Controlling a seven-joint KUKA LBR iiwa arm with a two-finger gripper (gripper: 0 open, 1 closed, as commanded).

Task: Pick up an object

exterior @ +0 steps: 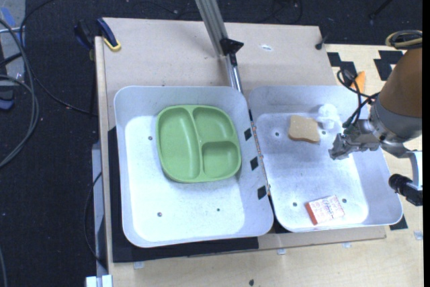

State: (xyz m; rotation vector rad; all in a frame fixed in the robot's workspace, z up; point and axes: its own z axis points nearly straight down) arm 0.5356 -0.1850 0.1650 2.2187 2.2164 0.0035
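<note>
In the right bin (349,178) a tan bread-like slice (304,130) lies near the back, with a small white object (328,116) just right of it. A small red and white packet (326,210) rests near the bin's front edge. My gripper (338,148) hangs low over the right bin, just right of the tan slice and below the white object. Nothing shows between its fingers, and their state is unclear from this angle.
The left bin (134,212) holds a green divided plate (199,143) with three compartments. A metal pole (208,3) slants down to the seam between the bins. The arm's grey and orange body (403,97) overhangs the right bin's right side.
</note>
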